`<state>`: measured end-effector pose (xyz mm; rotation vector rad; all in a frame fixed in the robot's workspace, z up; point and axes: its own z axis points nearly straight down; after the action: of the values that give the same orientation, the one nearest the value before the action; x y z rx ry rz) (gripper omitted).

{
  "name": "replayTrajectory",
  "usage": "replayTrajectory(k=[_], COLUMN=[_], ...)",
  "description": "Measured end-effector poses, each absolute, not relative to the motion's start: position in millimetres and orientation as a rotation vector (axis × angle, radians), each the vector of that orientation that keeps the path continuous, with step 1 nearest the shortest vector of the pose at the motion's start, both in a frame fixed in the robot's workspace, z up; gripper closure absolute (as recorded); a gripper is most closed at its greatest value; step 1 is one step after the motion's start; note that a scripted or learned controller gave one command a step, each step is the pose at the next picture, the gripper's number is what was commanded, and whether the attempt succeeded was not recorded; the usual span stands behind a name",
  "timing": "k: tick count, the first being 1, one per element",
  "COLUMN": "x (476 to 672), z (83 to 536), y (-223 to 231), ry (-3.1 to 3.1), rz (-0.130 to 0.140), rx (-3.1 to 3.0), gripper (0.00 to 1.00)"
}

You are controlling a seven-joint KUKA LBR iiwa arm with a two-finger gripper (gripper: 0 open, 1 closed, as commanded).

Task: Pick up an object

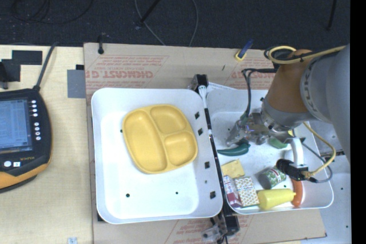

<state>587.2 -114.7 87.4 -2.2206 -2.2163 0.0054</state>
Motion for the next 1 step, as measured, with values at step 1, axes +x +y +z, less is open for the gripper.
replayTrajectory(k=[1], x=[589.0], z=[98.1], y=[-114.7], ry=[-2.215], rz=[0.002], rx=[-2.222], gripper=[1.00])
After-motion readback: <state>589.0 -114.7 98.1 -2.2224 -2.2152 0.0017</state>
